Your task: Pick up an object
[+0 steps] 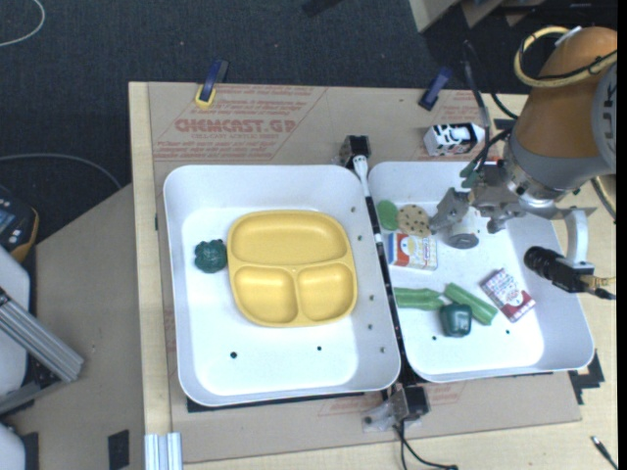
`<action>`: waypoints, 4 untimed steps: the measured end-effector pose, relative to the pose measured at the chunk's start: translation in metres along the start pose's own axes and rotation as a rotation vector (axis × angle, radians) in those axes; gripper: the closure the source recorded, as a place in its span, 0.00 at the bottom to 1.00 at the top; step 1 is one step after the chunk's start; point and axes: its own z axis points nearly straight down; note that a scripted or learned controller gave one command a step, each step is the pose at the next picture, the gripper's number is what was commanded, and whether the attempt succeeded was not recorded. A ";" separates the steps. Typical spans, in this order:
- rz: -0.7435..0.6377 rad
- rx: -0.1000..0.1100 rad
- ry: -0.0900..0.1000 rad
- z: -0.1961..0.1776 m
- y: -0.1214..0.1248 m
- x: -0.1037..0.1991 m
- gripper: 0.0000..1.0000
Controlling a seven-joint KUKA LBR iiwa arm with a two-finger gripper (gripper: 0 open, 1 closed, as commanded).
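Divided tray (291,265) in left bin (186,292), small toy (210,256) just left of it, packets (411,251) in right bin (558,346)

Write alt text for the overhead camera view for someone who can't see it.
The gripper hangs over the right bin, above small items including a cookie and two green pieces. The left bin holds a yellow divided plate with a dark green toy beside it.

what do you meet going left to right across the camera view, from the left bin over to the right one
dark green toy → yellow divided plate → small white carton → dark green block → red and white packet → hand hanging above the right bin
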 end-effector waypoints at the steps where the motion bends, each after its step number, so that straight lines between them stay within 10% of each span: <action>1: -0.002 -0.012 -0.001 -0.006 0.003 0.000 0.00; 4: -0.002 -0.013 0.002 0.109 0.015 -0.010 0.00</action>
